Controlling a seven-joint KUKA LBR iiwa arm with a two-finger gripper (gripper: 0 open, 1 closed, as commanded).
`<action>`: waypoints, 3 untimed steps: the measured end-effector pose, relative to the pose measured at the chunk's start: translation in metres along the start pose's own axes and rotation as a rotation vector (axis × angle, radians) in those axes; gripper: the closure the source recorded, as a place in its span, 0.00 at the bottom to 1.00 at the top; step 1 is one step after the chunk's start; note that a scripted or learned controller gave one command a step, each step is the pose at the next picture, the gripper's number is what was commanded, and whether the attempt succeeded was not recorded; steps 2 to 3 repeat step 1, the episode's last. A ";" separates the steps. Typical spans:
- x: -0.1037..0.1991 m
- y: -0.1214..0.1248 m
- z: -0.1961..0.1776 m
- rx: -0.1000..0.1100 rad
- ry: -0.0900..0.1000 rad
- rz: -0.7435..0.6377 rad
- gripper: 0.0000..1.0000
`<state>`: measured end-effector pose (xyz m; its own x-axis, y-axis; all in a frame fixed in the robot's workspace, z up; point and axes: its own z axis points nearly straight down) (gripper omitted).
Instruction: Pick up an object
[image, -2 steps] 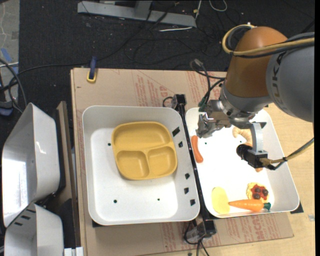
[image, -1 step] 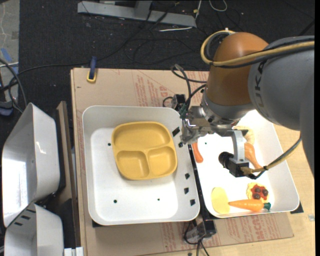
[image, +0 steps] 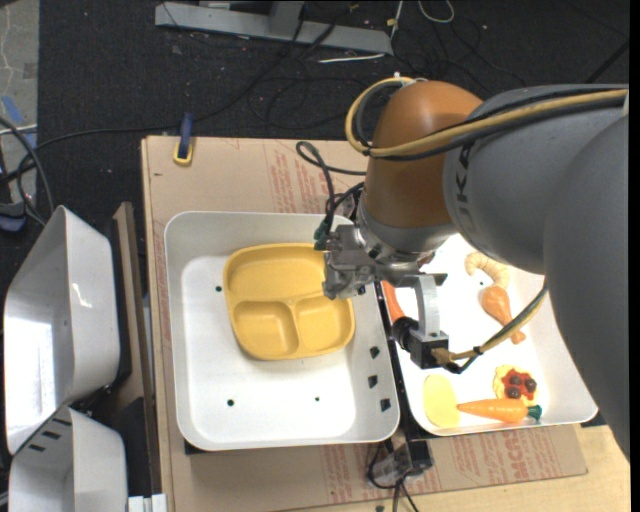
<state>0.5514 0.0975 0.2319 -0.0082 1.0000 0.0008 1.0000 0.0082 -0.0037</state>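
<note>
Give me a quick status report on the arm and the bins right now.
Gripper low at the yellow divided plate's right edge, left bin. Nothing seen lifted. Carrot and other toy food in right bin, out of the way.

Brown cardboard sheet as landmark, lying under two white bins: left bin on its middle, right bin on its right part. Small blue-and-yellow clamp at sheet's top left edge. White plastic tubs off sheet's left side. Black cables on dark floor beyond sheet's far edge.
</note>
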 end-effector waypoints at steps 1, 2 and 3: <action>-0.003 0.001 -0.001 -0.002 -0.001 0.007 0.00; -0.003 0.001 -0.001 -0.002 -0.001 0.007 0.00; -0.003 0.001 -0.001 -0.002 -0.001 0.007 0.00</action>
